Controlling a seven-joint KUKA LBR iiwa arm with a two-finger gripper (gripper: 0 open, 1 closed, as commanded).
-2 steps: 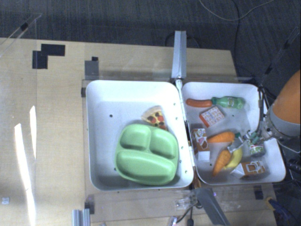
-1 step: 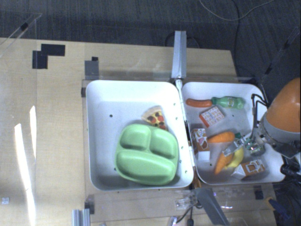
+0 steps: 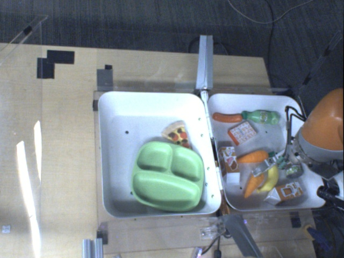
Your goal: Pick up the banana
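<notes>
The claw is low in the right bin, at its right side, just above the upper end of the banana. Whether it is wide or narrow cannot be told, since the metal parts blur together there. The banana is not visibly gripped; it lies on the bin floor, tilted, its lower end toward the near wall. Behind the claw, the arm's orange band and grey wrist bulk in from the right edge.

Touching the banana's left side is a small carrot, lying slantwise. Just above both, a larger carrot lies nearly level. A small printed packet sits to the banana's right, and another packet rests by the bin's left wall. Farther back are a red-checked card, an orange-red chili-like piece, and a green bottle on its side.

The left bin holds a green divided tray turned face up, and a pizza slice toy just behind it. Both bins sit on the pale wooden counter
</notes>
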